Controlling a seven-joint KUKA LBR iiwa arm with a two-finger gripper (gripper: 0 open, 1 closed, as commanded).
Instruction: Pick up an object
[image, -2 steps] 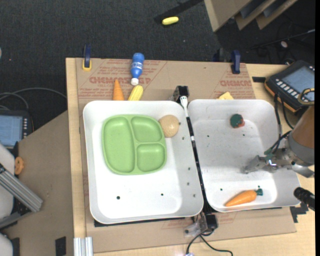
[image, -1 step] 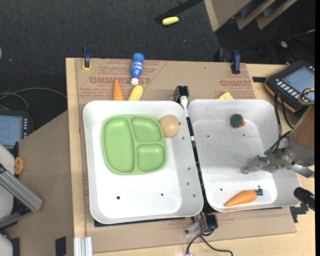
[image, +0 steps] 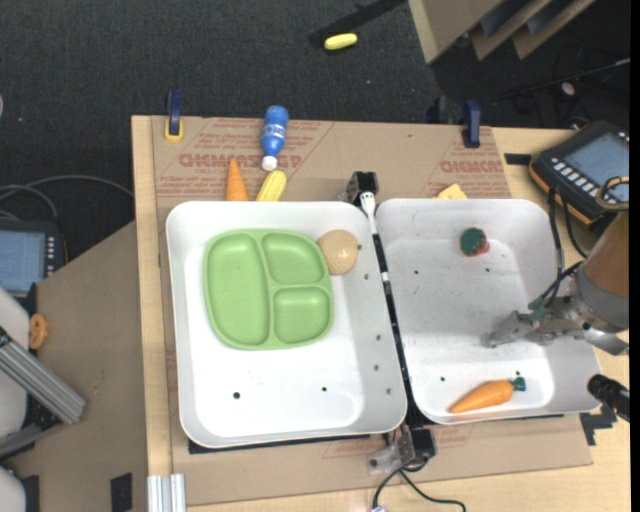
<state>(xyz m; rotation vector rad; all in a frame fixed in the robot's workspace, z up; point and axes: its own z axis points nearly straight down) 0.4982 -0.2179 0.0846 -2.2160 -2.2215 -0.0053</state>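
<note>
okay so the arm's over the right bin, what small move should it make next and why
Probably ease the gripper down-left toward the carrot. The gripper hovers mid-bin in the right bin with nothing between its fingers, and the carrot is the nearest object, lying apart from it near the front wall.

Orange carrot (image: 483, 396) — green divided plate (image: 267, 287)
</note>
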